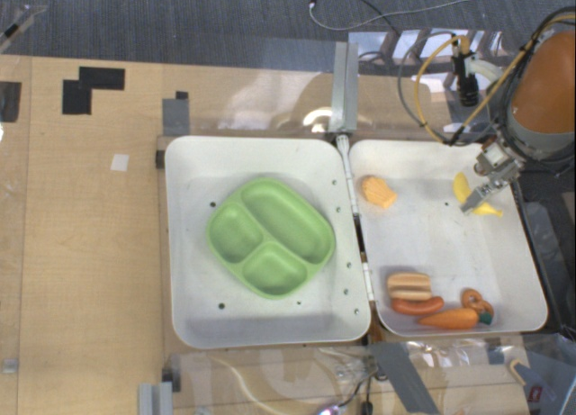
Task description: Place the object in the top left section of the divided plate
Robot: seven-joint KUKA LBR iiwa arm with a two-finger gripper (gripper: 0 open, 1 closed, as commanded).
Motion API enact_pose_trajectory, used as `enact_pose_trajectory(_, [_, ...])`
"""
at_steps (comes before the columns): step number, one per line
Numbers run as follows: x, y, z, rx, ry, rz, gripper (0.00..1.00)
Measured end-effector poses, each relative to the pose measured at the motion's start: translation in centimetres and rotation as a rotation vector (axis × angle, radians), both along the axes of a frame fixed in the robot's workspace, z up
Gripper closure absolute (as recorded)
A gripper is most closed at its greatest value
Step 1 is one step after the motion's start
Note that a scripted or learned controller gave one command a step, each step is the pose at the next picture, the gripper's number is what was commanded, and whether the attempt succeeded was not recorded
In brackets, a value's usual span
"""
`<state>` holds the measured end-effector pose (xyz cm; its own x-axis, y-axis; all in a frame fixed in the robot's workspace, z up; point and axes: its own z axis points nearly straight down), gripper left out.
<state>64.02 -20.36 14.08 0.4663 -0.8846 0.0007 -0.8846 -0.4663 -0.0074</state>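
A light green divided plate (pixel 270 235) with three sections lies in the left bin (pixel 193 310). Over the upper right of the right bin (pixel 517 260) hangs my gripper (pixel 477 198), reaching in from the right. It sits right over a small yellow banana (pixel 461 189), which pokes out on both sides of it. Whether the banana is touched or held cannot be made out from this angle.
The right bin also holds an orange-yellow pastry-like piece (pixel 379 193) at its upper left. A hot dog bun (pixel 409 284), a red sausage (pixel 417 305), a carrot (pixel 448 319) and a small orange pepper (pixel 475 300) lie along its front edge. Cables (pixel 432 80) loop behind the bins.
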Motion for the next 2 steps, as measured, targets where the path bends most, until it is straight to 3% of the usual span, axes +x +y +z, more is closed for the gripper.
enact_pose_trajectory(1, [2.7, 6.6, 0.3, -0.001, 0.001, 0.271, 1.0])
enact_pose_trajectory(2, [2.5, 8.3, 2.8, -0.007, -0.001, 0.811, 1.0])
